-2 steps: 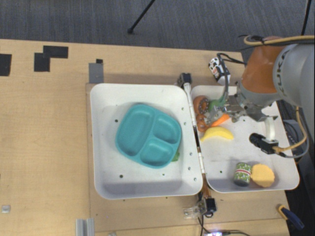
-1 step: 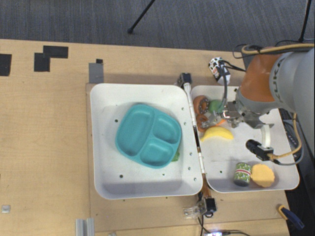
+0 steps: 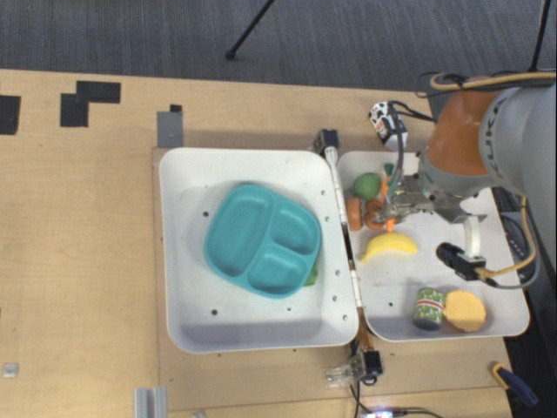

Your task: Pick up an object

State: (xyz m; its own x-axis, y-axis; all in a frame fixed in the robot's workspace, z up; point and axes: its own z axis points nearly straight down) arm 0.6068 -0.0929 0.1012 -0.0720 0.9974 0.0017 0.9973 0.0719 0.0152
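Observation:
The right bin (image 3: 510,313) holds several small things. A green ball (image 3: 366,185) lies at its far left, and an orange-red piece (image 3: 354,213) rests along the left wall. My gripper (image 3: 388,209) is low in this bin, directly over a small orange object (image 3: 376,217) and touching or nearly touching it. A yellow banana (image 3: 390,247) lies just in front of the gripper. Near the bin's front edge a green-labelled can (image 3: 428,308) lies beside a yellow-orange lump (image 3: 466,311).
The left bin (image 3: 187,325) carries a teal divided plate (image 3: 264,239) with a bit of green (image 3: 311,277) poking out under its right edge. A ridge (image 3: 341,225) separates the two bins. My arm covers the right bin's far right part.

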